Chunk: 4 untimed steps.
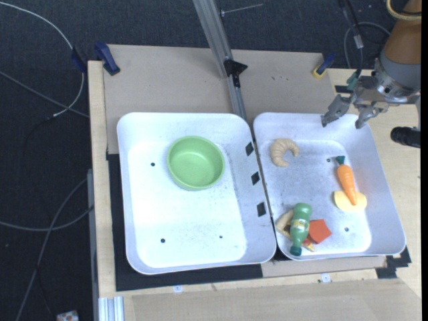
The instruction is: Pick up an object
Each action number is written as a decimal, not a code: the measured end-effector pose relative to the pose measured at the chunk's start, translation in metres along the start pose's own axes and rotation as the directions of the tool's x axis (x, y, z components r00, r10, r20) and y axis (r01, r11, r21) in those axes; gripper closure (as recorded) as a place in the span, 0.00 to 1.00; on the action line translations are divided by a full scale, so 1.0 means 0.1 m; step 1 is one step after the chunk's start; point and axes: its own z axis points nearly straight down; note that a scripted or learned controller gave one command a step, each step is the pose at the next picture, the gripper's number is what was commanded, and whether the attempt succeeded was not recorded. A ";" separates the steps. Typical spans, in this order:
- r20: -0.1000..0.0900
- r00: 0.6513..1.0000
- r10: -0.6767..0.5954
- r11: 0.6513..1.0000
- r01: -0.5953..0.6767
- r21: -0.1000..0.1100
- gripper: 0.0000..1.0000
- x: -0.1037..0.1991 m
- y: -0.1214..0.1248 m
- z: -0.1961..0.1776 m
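Hand (pixel 345 119) open, above r. bin (pixel 381 206)

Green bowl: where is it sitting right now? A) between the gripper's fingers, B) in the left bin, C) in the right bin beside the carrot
B: the green bowl sits in the left bin, apart from the toys in the right bin.

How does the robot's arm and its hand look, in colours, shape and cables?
The arm is round and thick, with an orange band above a grey wrist. Its hand is grey metal with dark parts and ends in two thin fingers. A dark cable loops beside the arm toward the wrist.
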 end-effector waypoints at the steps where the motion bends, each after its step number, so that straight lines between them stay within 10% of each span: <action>1: 0.000 1.000 -0.003 1.000 0.003 0.000 0.00 0.05 0.04 0.62; 2: 0.001 1.000 -0.003 1.000 0.003 -0.001 0.00 0.06 0.04 1.15; 3: 0.003 1.000 -0.003 1.000 0.003 -0.010 1.00 0.06 0.06 0.97; 4: 0.006 1.000 -0.002 1.000 0.002 -0.023 1.00 0.11 0.00 0.34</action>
